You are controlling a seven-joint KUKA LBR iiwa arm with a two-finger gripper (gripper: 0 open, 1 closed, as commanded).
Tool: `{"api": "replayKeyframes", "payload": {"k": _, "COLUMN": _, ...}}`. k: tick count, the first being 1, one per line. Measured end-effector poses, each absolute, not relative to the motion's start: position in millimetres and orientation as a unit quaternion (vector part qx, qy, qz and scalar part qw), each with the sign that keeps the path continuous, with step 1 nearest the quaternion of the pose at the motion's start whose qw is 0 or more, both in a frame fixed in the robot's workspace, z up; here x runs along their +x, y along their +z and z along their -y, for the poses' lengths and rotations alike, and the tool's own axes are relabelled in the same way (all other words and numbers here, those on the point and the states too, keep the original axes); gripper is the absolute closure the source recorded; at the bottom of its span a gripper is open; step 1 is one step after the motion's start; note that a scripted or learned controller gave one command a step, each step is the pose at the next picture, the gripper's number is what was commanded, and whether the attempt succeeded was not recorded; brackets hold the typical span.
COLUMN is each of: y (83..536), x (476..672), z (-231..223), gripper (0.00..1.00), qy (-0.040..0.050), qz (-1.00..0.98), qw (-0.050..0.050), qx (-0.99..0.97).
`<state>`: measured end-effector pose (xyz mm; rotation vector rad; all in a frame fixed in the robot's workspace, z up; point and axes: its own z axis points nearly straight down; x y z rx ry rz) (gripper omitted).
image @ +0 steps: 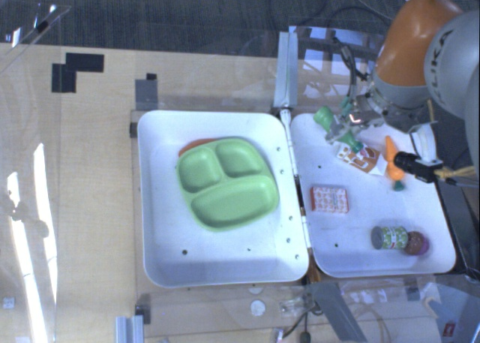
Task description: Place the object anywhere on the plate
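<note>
A: Where does the arm stand; what is it after?

B: The gripper (351, 125) hangs low over the far corner of the right bin (375, 263), just above a small carton with orange print (358, 157) and beside a green piece (323, 117); whether it is spread or pressed together I cannot tell, since wrist and cabling blur that spot; nothing shows plainly between its tips, so I take it as holding nothing yet.

A: And the plate?

B: The green divided plate (227, 182) lies in the middle of the left bin (161, 251), well apart from the gripper, with the bin walls between them; something reddish peeks out at its far edge, too hidden to name.

A: So the step in hand is the pick; how to do it well?

B: Settle on one thing; the carton lies tilted and touches the green piece's neighbourhood, and an orange carrot-like toy (391, 155) lies near, so a sloppy descent could nudge two at once; come straight down, centred across the carton's narrow side; lift high enough to clear both bin walls before crossing.

A: Other candidates?

B: A red-patterned packet (330, 200) lies alone mid-bin, and a small jar (394, 239) lies on its side near the front; the jar looks apt to roll.
</note>
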<state>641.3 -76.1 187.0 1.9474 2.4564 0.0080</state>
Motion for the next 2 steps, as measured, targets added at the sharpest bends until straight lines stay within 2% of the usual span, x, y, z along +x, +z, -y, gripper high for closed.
{"api": "replayKeyframes", "payload": {"k": 1, "y": 186.1, "x": 654.0, "z": -59.2, "gripper": 1.00, "qy": 0.0030, "qz": -0.790, "qw": 0.002, "qx": 0.613}}
{"api": "replayKeyframes", "payload": {"k": 2, "y": 186.2, "x": 654.0, "z": -58.7, "gripper": 0.00, "qy": 0.0028, "qz": -0.790, "qw": 0.003, "qx": 0.613}}
